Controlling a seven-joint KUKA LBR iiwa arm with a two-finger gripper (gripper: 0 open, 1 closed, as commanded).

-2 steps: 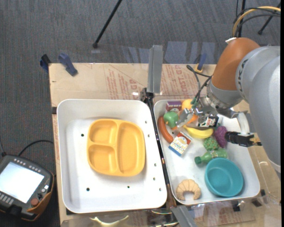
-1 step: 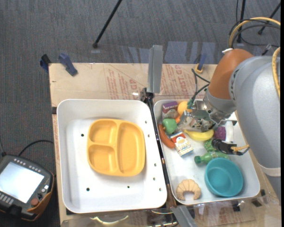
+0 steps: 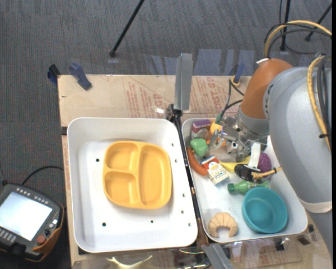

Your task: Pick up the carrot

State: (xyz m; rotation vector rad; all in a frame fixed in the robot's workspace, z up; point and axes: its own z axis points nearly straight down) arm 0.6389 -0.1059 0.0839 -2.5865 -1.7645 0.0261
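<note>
Plastic toys crowd the right bin (image 3: 300,212): a glossy teal bowl (image 3: 264,209), a ridged tan croissant (image 3: 223,224), a green pepper (image 3: 199,146) and a small printed carton (image 3: 217,171). The slim orange carrot (image 3: 195,164) lies against that bin's left wall, below the pepper. The left bin (image 3: 84,217) holds a smooth yellow divided plate (image 3: 138,174). The gripper (image 3: 231,140) hangs over the toys; whether it is apart or closed I cannot tell.

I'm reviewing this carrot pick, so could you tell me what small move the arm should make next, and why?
Probably shift the gripper toward the bin's left wall and lower it. The carrot lies along that wall of the right bin, below the green pear, while the gripper sits farther right among the toys.
</note>
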